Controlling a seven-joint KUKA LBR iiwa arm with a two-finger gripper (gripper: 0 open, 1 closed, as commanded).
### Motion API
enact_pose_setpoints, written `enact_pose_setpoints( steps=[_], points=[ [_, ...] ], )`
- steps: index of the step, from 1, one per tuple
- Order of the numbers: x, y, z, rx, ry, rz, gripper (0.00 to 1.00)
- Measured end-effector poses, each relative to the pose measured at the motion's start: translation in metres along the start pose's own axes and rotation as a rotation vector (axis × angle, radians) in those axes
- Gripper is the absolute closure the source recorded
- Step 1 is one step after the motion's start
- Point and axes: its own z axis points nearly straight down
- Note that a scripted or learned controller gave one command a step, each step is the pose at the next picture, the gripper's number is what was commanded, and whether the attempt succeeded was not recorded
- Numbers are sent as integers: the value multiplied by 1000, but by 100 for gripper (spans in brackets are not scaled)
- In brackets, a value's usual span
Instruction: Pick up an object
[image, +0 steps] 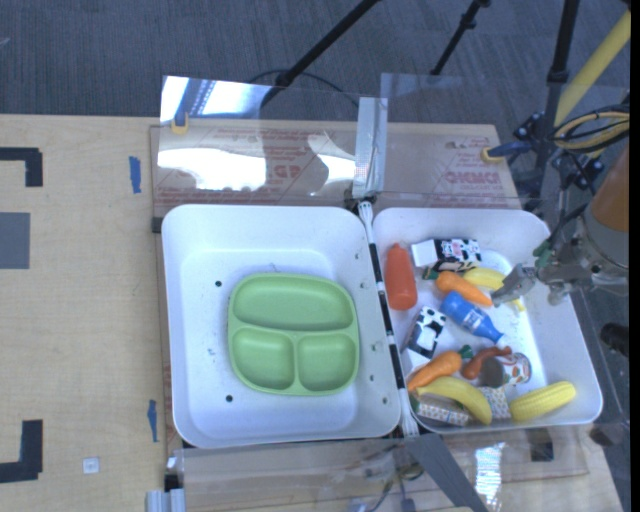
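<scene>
Tool (522, 283) hovers above right bin (570, 340), seemingly near blue bottle (472, 318).

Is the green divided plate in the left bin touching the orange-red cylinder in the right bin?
Apart. The camera view shows the green divided plate in the left bin and the orange-red cylinder beyond the bin walls, with bare white floor between.

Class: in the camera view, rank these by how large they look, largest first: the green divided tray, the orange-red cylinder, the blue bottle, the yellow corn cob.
1. green divided tray
2. orange-red cylinder
3. blue bottle and yellow corn cob: too alike to rank.
</scene>
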Motion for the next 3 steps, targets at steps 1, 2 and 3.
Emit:
enact_pose_setpoints(
  steps=[1, 2, 3],
  points=[
    [8, -55, 98, -3, -1, -76, 0],
    [7, -53, 87, -11, -5, -73, 100],
    [-16, -58, 99, -6, 7, -270, 100]
  ],
)
